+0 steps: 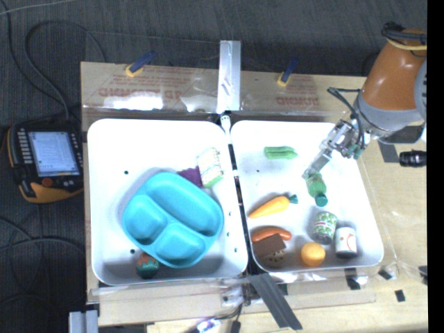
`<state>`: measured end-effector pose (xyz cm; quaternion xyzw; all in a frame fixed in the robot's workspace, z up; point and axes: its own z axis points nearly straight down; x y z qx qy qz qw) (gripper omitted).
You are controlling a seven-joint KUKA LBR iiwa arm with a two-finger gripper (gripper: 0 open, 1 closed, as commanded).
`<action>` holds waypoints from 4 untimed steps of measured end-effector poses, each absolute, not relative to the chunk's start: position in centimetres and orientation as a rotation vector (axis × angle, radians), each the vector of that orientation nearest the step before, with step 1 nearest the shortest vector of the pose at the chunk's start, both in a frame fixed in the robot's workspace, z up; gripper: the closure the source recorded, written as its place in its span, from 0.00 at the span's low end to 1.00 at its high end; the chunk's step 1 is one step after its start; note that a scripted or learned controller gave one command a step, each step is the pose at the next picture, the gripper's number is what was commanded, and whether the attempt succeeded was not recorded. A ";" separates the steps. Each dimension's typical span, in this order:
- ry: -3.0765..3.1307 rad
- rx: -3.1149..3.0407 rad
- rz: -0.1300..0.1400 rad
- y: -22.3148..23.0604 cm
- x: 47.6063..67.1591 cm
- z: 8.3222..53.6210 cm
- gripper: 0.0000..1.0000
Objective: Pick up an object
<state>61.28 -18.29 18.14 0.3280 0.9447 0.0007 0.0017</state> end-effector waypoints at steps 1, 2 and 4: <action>2.935 1.113 0.001 -20.4 58.9 9.4 0.00; 2.815 1.348 0.010 -22.2 53.0 9.2 0.00; 2.840 1.339 0.000 -13.4 54.5 19.2 0.00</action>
